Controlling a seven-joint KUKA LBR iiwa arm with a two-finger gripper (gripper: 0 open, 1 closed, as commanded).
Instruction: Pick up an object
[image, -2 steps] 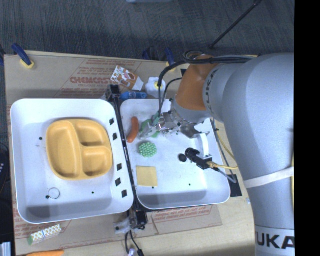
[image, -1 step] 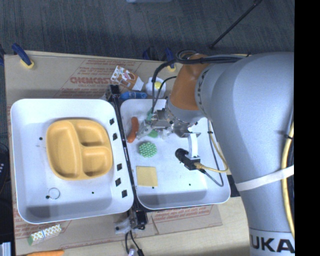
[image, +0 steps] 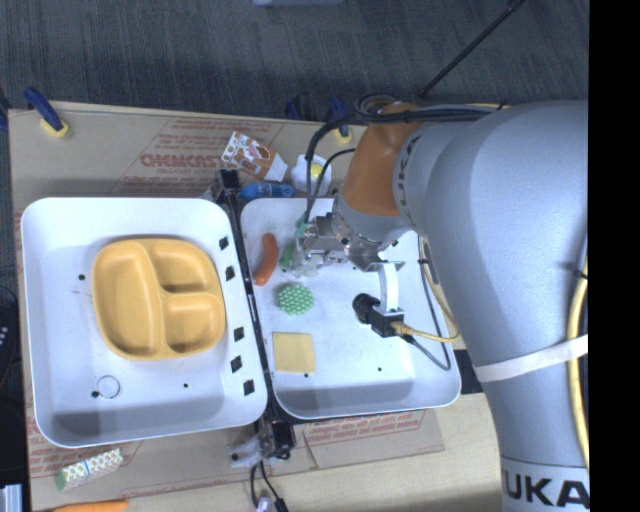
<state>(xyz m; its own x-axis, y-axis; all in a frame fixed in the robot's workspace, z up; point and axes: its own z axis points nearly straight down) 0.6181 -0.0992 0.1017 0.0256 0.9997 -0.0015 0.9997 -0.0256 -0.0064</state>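
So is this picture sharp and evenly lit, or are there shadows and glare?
Camera view: soft, even light; slightly blurry overall. The arm casts a faint shadow on the right bin; mild sheen on the yellow tray; the gripper area looks smeared.

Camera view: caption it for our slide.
Gripper low in right bin by orange sausage; yellow tray in left bin.

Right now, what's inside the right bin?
In the right bin lie an orange sausage-shaped piece, a green bumpy ball and a yellow flat square. The gripper and arm cover the bin's far right part.
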